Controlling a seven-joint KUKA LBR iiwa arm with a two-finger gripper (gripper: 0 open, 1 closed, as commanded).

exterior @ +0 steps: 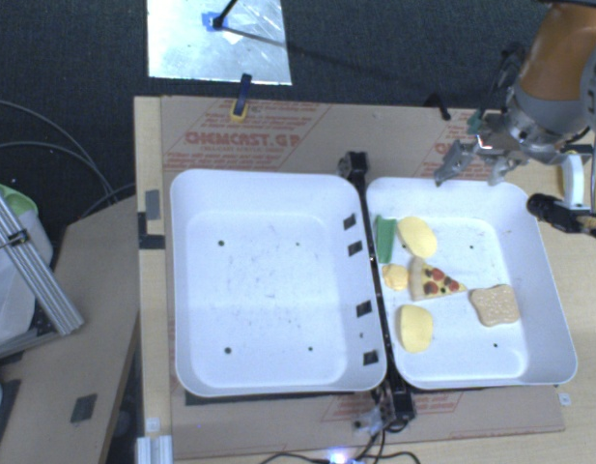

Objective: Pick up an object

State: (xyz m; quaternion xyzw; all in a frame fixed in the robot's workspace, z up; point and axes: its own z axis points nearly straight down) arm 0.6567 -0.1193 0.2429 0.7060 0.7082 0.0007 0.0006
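Observation:
The right bin (544, 259) holds several toy foods near its left side. A green piece (385, 237) lies by the left wall, with a yellow oval (417, 235) beside it. Below these are a small yellow piece (396, 277), a pizza slice (435, 281), a slice of bread (495, 304) and another yellow oval (415, 327). My gripper (476, 169) hangs over the bin's back rim at the upper right, well above and behind the foods. Its two fingers stand apart, open, with nothing between them.
The left bin (269, 278) sits beside the right one, joined by a black divider with clips (363, 249). A shiny metal sheet (218, 27) lies beyond the bench. An aluminium frame (27, 269) stands at the left. A black fitting (558, 211) juts in near the right bin's right rim.

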